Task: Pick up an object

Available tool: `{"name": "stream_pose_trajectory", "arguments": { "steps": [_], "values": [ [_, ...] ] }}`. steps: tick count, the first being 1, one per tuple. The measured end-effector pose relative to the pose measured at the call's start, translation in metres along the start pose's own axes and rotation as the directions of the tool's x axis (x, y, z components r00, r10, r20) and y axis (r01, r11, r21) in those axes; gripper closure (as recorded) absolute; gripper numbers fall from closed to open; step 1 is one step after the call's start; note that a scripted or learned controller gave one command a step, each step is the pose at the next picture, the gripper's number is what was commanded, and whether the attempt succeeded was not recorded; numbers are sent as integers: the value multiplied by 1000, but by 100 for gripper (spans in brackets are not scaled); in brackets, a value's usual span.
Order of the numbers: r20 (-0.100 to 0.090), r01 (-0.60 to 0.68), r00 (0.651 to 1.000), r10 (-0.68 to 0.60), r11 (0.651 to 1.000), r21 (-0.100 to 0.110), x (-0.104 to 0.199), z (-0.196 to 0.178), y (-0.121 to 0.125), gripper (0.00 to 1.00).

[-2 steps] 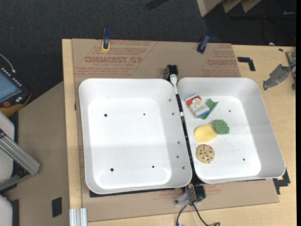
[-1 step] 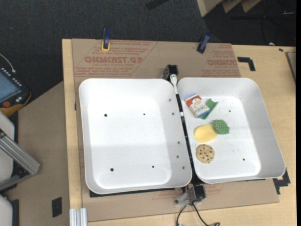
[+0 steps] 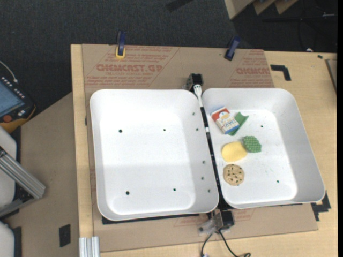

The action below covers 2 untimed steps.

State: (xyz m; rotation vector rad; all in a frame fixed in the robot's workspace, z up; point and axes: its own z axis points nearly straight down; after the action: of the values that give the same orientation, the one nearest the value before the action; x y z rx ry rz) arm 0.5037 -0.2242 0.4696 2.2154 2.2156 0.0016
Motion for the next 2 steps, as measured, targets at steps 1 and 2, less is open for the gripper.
{"name": "stream_pose_trajectory", "arguments": {
  "steps": [1,2],
  "values": [
    [-9,9,1000,-9,1000,9,94,19,-25,100],
    [-8,7,1000,-7,1000,15,160,99,-25,100]
  ]
}}
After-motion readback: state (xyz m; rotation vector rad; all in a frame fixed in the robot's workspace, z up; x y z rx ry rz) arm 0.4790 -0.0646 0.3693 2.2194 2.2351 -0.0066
